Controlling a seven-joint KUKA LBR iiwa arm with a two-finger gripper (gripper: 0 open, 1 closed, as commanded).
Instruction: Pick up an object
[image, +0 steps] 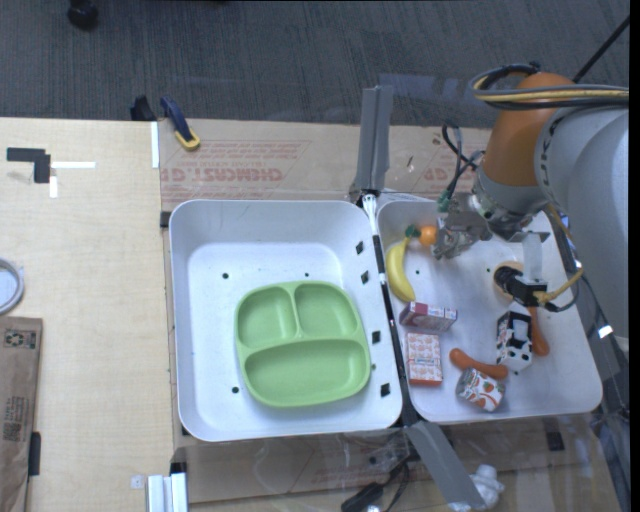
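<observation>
Small orange obj (428, 236), rt bin (560, 400) top-left, beside banana (399, 272) tip — just by gripper (447, 243)

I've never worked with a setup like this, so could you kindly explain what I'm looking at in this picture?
One camera, fixed above a bench, looks down at a slant. The big grey shape with an orange band is a robot arm reaching in from the right; its gripper hangs over the right bin. I cannot tell whether it holds anything. That bin contains a banana, a small orange ball, two small boxes, a black-and-white toy cow and other small toys. The left bin holds a green divided plate. The job is to pick up an object.
</observation>
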